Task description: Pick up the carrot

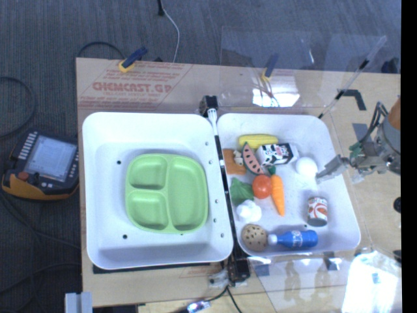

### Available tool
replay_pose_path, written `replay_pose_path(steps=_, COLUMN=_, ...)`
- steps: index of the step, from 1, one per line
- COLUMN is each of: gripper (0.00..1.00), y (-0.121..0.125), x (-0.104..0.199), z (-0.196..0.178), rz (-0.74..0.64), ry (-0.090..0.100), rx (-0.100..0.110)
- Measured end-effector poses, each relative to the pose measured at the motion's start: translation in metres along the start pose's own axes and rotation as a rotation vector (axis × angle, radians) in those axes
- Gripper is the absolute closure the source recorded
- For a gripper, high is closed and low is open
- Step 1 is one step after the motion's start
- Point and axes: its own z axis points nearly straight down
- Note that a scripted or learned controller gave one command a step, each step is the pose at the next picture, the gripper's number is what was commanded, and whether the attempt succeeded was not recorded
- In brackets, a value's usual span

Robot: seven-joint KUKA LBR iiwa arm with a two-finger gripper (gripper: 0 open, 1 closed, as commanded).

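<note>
Carrot (278,195) lies in the right bin (339,194) beside a tomato (262,186); gripper (328,169) sits at the bin's right rim, finger state indiscernible.

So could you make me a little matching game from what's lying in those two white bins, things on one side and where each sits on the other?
Things:
1. carrot
2. green divided plate
3. blue bottle
4. banana

Places:
A. alone in the left bin
B. near the right bin's front edge, lying on its side
C. at the right bin's back, above the milk carton
D. beside the tomato, mid right bin

Pairs: 1-D, 2-A, 3-B, 4-C
</note>
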Motion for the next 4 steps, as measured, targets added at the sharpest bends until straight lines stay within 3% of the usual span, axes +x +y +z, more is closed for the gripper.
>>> replay_pose_path(steps=1, gripper=0.0, y=0.055, x=0.047, z=0.086, rz=0.228, ry=0.002, rx=0.006)
replay_pose_path(steps=2, gripper=0.0, y=0.05, x=0.065, z=0.14, rz=0.298, ry=-0.004, rx=-0.011)
replay_pose_path(steps=3, gripper=1.0, y=0.051, x=0.064, z=0.129, rz=0.297, ry=-0.006, rx=-0.015)
replay_pose_path(steps=4, gripper=1.0, y=0.035, x=0.099, z=0.022, rz=0.705, ry=0.0, rx=-0.002)
